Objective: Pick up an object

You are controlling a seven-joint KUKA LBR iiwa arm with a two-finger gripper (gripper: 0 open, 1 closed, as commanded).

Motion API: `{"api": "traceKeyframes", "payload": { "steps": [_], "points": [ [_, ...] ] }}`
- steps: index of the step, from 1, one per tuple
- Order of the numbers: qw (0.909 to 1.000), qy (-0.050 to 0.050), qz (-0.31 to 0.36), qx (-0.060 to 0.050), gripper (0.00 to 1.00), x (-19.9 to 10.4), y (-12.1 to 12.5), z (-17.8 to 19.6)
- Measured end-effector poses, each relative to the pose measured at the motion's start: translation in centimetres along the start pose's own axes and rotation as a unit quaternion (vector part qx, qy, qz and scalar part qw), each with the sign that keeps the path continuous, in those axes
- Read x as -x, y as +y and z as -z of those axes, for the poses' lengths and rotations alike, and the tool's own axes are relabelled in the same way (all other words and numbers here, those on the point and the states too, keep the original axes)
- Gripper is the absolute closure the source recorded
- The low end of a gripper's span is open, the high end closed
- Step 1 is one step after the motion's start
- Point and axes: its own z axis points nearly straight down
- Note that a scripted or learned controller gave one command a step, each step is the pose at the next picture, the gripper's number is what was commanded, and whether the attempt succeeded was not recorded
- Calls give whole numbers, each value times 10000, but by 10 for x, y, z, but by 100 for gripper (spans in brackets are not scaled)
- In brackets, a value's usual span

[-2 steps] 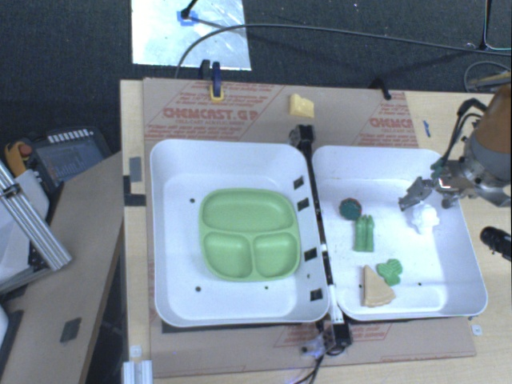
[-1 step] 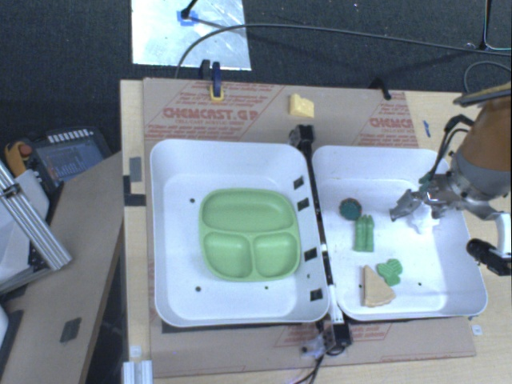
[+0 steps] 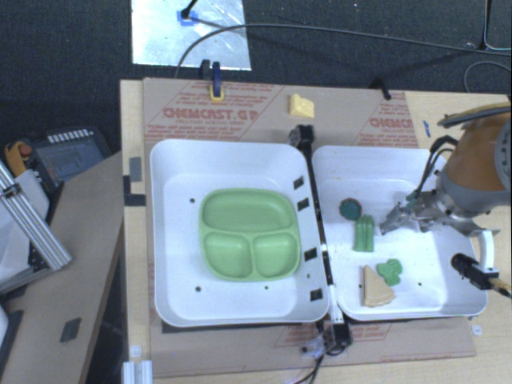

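The grey arm (image 3: 480, 166) enters at right-centre of the frame, its hand (image 3: 398, 217) pointing leftward, holding nothing.

I log four small objects lying loose in the right bin (image 3: 416, 162), left half. Dark green round piece (image 3: 350, 209) sits farthest back. Just in front of it, nearly touching, a light green ridged bar (image 3: 364, 234) lies lengthwise. Nearer the front, a green broccoli-like piece (image 3: 390, 271) touches a tan wedge (image 3: 377, 287).
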Motion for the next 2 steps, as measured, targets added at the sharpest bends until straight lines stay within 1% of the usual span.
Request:
{"api": "traceKeyframes", "payload": {
  "steps": [1, 2],
  "points": [
    [10000, -11, 4, 28, 100, 1, 2, 14],
    [10000, -11, 15, 37, 100, 1, 7, 58]
  ]
}}
